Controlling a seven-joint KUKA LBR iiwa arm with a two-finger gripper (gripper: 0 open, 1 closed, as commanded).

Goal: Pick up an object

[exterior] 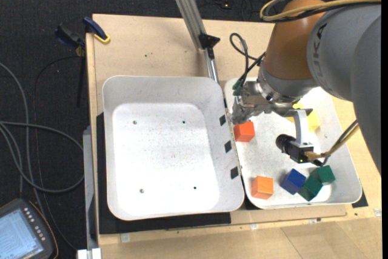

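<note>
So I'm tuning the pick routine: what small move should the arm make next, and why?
Probably a short straight descent. The tool sits just above the orange block near the right bin's left wall; that block lies apart from the others, so it looks like the nearest target.

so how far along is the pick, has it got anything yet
Nothing looks lifted yet. The hand is low in the right white bin, just above the orange block by the divider. Whether it grips is unclear. Grasping and lifting remain; the other blocks lie untouched.
</note>
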